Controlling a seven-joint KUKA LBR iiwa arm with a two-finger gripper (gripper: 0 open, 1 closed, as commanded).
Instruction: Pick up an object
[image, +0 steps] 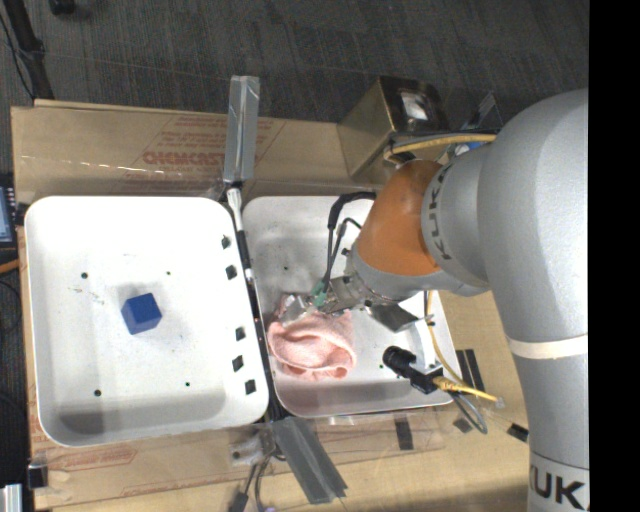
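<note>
Since the jaws (322, 296) hang at the pink cloth's (312, 345) twelve o'clock edge in the right bin (290, 225), their spread impossible to tell, they should probably bite a raised fold before lifting straight.

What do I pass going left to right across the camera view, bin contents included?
Left white bin → small blue cube → right white bin → crumpled pink cloth → grey arm with orange band.
</note>
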